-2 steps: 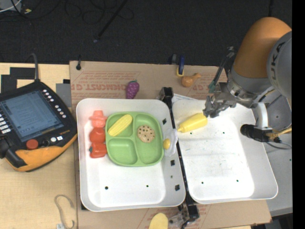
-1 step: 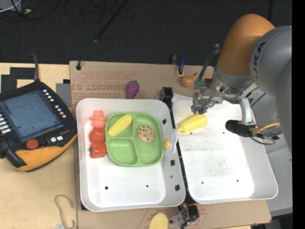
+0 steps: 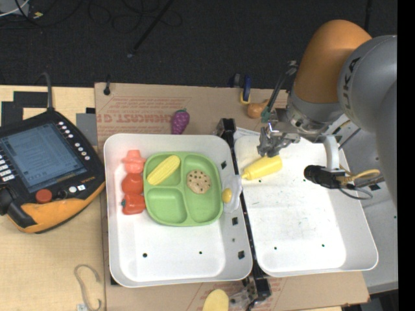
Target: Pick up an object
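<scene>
1. A green plate (image 3: 170,207) with three compartments lies in the left white bin (image 3: 168,254), in the bin's far half.
2. On the plate, a yellow corn cob (image 3: 162,168) lies tilted in the far-left compartment. A round cookie (image 3: 198,181) sits in the right-hand compartment.
3. A red and pink toy (image 3: 133,183) lies just beside the plate's left edge, in the same bin.
4. A small yellow piece (image 3: 227,196) sits just off the plate's right edge, at the wall between the two bins.
5. The yellow bottle (image 3: 261,168) lies on its side to the right of the plate. It is in the right white bin (image 3: 311,241), near that bin's far-left corner, with its narrow end pointing toward the plate.
6. The gripper (image 3: 269,144) hangs right of the plate, directly over the far side of the bottle. Whether it touches the bottle cannot be told, nor whether it is released or clenched.
7. The grey arm (image 3: 373,83) with its orange band (image 3: 327,60) rises well to the right of the plate and beyond it.
8. Beyond the plate, outside the bins, a purple thing (image 3: 180,120) lies on cardboard (image 3: 136,109). An orange thing (image 3: 254,109) lies farther right.
9. Well left of the plate, a control tablet (image 3: 39,167) in an orange and black case rests on the table (image 3: 39,264).
10. A metal hook (image 3: 87,280) lies nearer than the plate and to its left. A yellow round thing (image 3: 216,299) lies nearer still, past the bins' front edge.
</scene>
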Action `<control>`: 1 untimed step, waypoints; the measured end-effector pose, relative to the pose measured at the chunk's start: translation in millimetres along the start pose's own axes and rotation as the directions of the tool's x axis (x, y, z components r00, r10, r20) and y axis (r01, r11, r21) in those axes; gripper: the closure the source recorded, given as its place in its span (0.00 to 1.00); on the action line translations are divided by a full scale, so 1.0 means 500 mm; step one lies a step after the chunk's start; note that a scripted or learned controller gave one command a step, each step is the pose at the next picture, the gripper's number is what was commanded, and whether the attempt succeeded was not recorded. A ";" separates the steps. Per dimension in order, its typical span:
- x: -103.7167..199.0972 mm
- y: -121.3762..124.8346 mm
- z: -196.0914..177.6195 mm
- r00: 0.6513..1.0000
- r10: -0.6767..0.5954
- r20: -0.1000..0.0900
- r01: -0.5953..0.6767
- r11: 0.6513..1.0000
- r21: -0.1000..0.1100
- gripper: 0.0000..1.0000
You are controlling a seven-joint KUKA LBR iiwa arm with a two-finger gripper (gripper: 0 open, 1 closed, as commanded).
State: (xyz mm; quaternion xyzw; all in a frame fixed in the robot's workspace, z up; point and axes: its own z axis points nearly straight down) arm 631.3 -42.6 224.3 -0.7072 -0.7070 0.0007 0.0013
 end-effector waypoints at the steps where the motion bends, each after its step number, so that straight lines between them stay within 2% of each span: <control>1: -0.010 0.021 0.001 1.000 -0.002 0.001 0.002 1.000 -0.002 1.00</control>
